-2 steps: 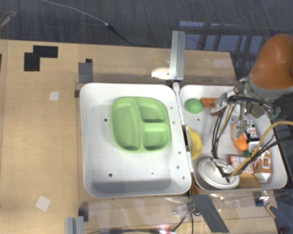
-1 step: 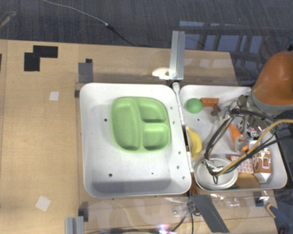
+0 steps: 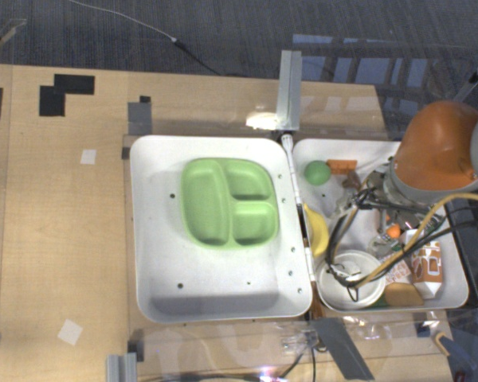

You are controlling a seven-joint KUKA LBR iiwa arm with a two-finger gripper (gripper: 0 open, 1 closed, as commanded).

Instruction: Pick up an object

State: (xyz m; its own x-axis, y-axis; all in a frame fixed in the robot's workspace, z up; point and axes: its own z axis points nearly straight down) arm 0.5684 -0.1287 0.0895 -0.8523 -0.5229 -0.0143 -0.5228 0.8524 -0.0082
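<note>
Reaching down into the crowded right bin (image 3: pixel 460 293), the arm (image 3: pixel 438 146) hides its own gripper, so its grip can't be told. Banana (image 3: pixel 319 233), green ball (image 3: pixel 317 173) and white bowl (image 3: pixel 352 277) sit packed close; cables could snag or it may nudge a neighbor.

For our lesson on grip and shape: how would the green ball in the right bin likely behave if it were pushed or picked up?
The green ball looks round and smooth, so a push would probably send it rolling. It sits near the wall of the right bin, which may stop it soon. Its curved sides could slip from a two-finger pinch unless squeezed across the middle.
</note>
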